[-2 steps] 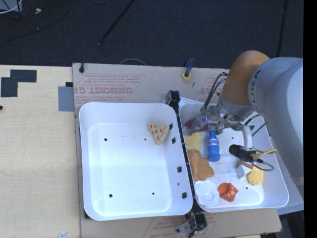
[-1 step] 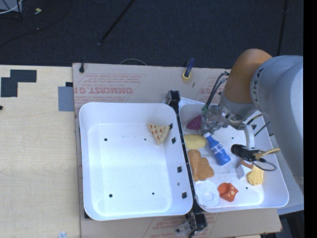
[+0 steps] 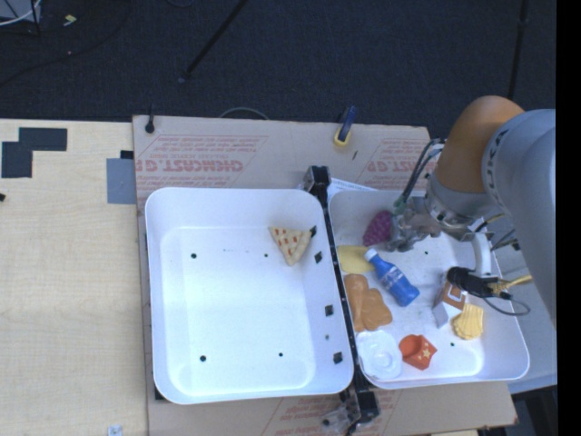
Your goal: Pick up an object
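My gripper (image 3: 405, 230) hangs low over the back of the right bin (image 3: 508, 361), just right of a purple grape bunch (image 3: 378, 227). A blue bottle (image 3: 393, 278) lies on a slant just below and in front of the gripper. Close by are a yellow piece (image 3: 351, 259) and a brown bread-like toy (image 3: 366, 303). Further forward sit a white cup (image 3: 379, 353) and a red object (image 3: 418, 351). Nothing can be seen held by the gripper.
A tan waffle-like wedge (image 3: 290, 242) lies in the left bin (image 3: 182, 352) near its back right corner. A yellow crinkled item (image 3: 468, 322), a small orange-brown box (image 3: 452, 294) and a grey piece (image 3: 439, 316) sit at the right bin's right side. The arm's wrist (image 3: 481, 153) looms over the back right.
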Available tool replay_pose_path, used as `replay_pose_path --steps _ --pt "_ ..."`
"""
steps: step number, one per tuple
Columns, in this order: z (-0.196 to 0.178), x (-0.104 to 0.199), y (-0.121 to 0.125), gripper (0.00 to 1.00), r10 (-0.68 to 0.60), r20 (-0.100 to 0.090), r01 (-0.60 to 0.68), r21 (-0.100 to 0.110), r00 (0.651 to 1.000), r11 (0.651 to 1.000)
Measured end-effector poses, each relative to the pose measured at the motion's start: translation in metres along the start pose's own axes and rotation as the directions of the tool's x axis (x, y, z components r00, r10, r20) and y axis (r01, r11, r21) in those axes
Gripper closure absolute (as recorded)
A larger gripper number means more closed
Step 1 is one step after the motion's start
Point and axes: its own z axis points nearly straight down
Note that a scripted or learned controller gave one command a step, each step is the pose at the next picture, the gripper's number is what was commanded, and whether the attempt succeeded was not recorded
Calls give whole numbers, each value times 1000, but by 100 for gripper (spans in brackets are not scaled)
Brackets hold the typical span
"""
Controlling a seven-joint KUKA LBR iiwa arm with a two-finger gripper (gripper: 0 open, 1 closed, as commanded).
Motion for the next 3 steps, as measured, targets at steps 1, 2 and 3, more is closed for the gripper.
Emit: replay_pose_path --steps 1,2,3 --pt "-2 -15 2 100 -1 2 1 -9 1000 1000" --pt "-2 -15 2 0 -1 2 1 -9 1000 1000" --pt "-2 56 1 0 -3 0 3 -6 1000 1000"
